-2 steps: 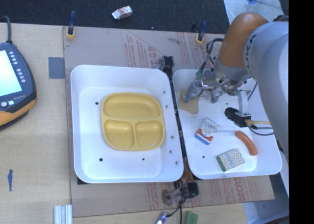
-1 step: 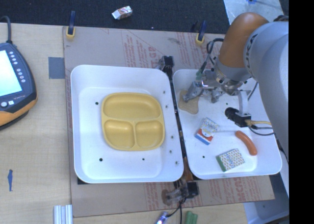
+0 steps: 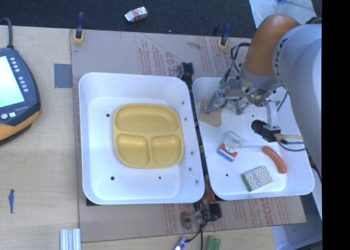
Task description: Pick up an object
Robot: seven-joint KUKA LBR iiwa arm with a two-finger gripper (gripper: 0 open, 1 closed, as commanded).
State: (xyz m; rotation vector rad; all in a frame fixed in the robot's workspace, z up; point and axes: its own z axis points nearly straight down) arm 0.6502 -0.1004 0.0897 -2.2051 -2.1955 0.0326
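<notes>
My gripper [image 3: 214, 104] is low in the far left corner of the right bin [image 3: 295, 189], reaching in from the right. Its tip is right over a flat tan piece [image 3: 211, 117] lying against the bin's left wall, and I cannot see whether it touches it. Nearer the front lie a small white packet with red and blue ends [image 3: 229, 146], an orange sausage-shaped toy [image 3: 274, 159] and a green patterned block [image 3: 257, 178]. All three are apart from the gripper.
The left bin [image 3: 93, 134] holds a yellow divided plate [image 3: 147, 134]. A teach pendant [image 3: 13, 93] rests on the bench at far left. Clamps [image 3: 186, 70] join the bins at the back and at the front [image 3: 201, 214]. A crumpled wrapper [image 3: 136, 14] lies on the dark floor beyond.
</notes>
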